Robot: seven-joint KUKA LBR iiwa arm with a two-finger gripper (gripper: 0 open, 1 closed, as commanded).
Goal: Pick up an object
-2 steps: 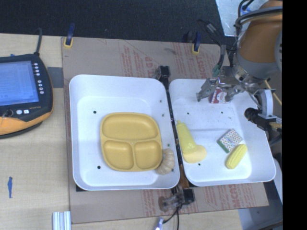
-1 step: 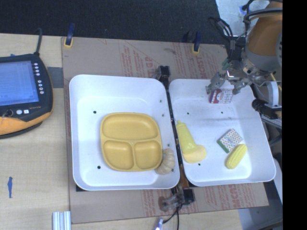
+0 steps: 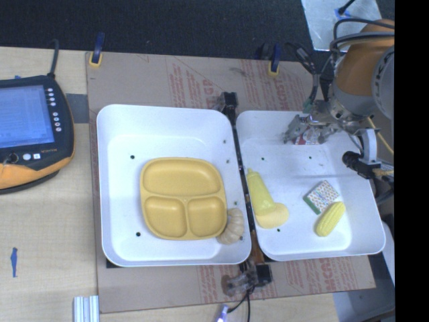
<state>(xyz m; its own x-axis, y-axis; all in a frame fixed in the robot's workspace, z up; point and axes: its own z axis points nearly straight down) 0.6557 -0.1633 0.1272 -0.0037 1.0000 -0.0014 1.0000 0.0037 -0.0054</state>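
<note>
Camera view, from above and at a slant, showed the right bin (image 3: 362,243) holding three loose things; a yellow corn cob (image 3: 330,219) lay near its lower right, tilted, with a small green-and-white patterned block (image 3: 321,195) just above it and touching or nearly so; a pale yellow bottle-shaped toy (image 3: 266,201) lay along the bin's left wall, its broad end toward the front; the gripper (image 3: 310,130) hung low over the far part of that same bin, well apart from all three, and I could not tell whether the jaws were apart or together, nor whether anything sat between them; behind it rose the grey arm with its orange band (image 3: 358,69), cables looping about the wrist; the left bin (image 3: 114,180) carried a yellow divided plate (image 3: 182,197) with three compartments, and a beige lumpy object (image 3: 232,227) rested against the plate's lower right corner; beyond the bins, on the tabletop (image 3: 40,247), sat a control pendant (image 3: 30,129) with a lit blue screen; two clamps (image 3: 97,51) pinned the brown board at the back.
</note>
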